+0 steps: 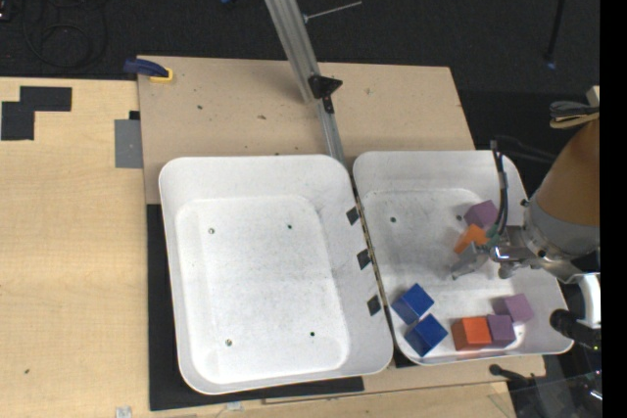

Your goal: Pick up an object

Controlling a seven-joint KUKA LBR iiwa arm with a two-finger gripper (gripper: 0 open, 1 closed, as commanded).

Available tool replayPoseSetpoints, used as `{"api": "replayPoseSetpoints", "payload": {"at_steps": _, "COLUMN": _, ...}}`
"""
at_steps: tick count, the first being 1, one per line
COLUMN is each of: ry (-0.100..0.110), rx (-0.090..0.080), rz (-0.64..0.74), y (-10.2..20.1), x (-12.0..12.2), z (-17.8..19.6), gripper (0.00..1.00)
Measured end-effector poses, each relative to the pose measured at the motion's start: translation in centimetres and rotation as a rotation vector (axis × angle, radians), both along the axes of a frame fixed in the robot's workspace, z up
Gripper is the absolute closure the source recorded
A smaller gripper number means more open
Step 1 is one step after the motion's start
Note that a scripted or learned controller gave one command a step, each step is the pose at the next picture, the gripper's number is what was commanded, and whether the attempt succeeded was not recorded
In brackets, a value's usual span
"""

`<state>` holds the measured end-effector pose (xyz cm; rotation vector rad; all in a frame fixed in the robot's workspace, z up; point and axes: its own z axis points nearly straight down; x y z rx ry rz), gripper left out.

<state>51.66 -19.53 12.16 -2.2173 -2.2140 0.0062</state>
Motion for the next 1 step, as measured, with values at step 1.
{"api": "replayPoseSetpoints", "payload": {"at_steps": 1, "ry": -0.006, "rx": -0.001, "rz": -0.001, "y": 0.04, "x": 0.03, "z": -3.09, "gripper": 0.0}}
